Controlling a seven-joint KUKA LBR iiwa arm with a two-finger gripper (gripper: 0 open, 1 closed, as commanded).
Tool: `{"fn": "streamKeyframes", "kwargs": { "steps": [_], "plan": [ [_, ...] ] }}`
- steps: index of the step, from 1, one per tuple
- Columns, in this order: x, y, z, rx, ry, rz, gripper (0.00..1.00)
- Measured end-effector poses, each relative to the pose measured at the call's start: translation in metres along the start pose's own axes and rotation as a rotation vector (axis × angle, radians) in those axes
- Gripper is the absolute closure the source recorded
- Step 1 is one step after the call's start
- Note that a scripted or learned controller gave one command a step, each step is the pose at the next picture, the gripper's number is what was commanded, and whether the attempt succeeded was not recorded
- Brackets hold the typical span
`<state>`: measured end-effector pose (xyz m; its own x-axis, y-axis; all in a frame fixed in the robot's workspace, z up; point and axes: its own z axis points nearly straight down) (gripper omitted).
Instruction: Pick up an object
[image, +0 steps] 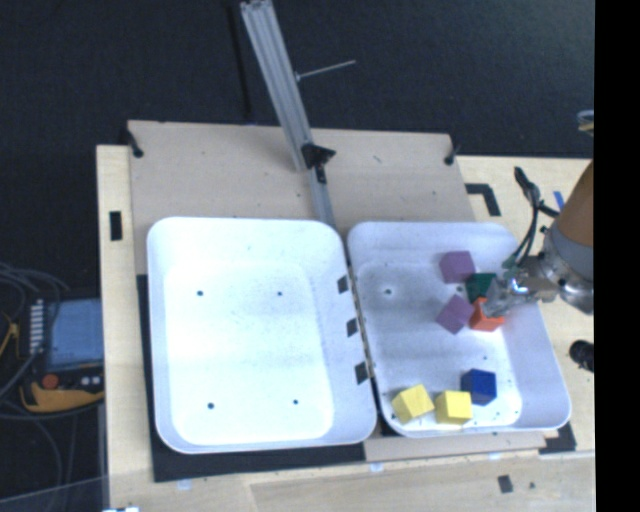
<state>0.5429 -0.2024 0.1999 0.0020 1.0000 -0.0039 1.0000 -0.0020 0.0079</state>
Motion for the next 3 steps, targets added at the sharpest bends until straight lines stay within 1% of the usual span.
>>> {"fn": "streamKeyframes", "kwargs": {
  "steps": [1, 3],
  "plan": [
    [-0.002, 0.001, -0.027, 0.002, 0.001, -0.004, 1.00],
    [0.083, 0.018, -0.039, 0.003, 0.003, -0.009, 1.00]
  ]
}}
